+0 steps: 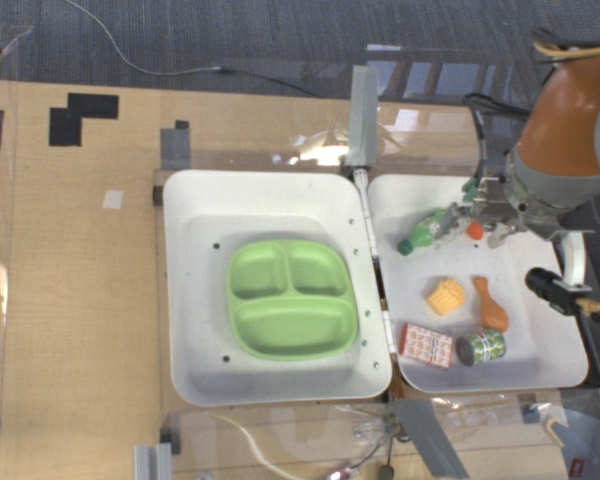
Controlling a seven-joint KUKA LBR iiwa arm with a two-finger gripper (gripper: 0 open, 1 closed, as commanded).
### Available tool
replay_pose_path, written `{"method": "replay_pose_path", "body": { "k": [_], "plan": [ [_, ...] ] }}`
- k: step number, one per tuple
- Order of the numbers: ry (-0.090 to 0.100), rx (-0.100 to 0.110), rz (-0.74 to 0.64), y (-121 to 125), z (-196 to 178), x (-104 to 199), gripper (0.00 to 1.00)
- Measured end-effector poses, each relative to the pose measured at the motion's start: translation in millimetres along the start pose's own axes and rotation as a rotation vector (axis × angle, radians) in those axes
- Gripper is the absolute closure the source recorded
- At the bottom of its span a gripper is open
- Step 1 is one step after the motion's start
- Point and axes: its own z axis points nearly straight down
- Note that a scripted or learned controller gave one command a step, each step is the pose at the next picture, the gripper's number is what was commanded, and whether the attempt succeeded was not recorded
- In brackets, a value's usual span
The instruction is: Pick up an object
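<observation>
The end effector (480, 208) is reaching in from the right, hanging low over the right bin (570, 368); I cannot tell its opening. Just left, a green bottle (425, 233) is lying slantwise, cap pointing lower-left.

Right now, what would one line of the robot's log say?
arm: over right bin | tool: near green bottle | grasp: unclear | green tray: left bin
</observation>
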Motion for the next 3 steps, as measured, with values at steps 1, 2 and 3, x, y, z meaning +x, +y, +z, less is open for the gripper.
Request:
{"method": "replay_pose_path", "body": {
  "k": [1,2,3],
  "plan": [
    [0.000,0.000,-0.001,89,93,-12,0.00],
    [-0.002,-0.014,0.003,65,127,-43,0.00],
    [0.000,-0.019,0.002,68,116,-42,1.00]
  ]
}}
